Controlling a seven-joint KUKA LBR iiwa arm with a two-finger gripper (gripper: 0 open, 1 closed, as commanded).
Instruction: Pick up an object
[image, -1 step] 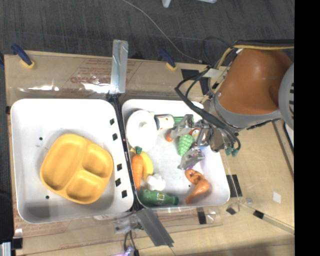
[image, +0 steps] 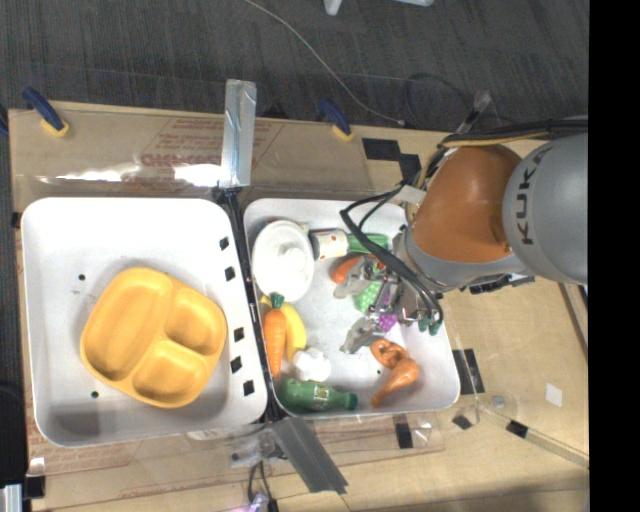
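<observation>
The grey arm with its orange band (image: 470, 215) is covering the right bin's upper right corner (image: 405, 205) and hiding part of a small green object (image: 370, 295). The two-finger gripper (image: 365, 330) is blurring into dangling cables, its fingers staying indistinguishable.

In the right bin, an orange carrot (image: 274, 341) stands lengthwise beside a banana (image: 294, 328); a green bottle (image: 316, 397) lies near.
</observation>
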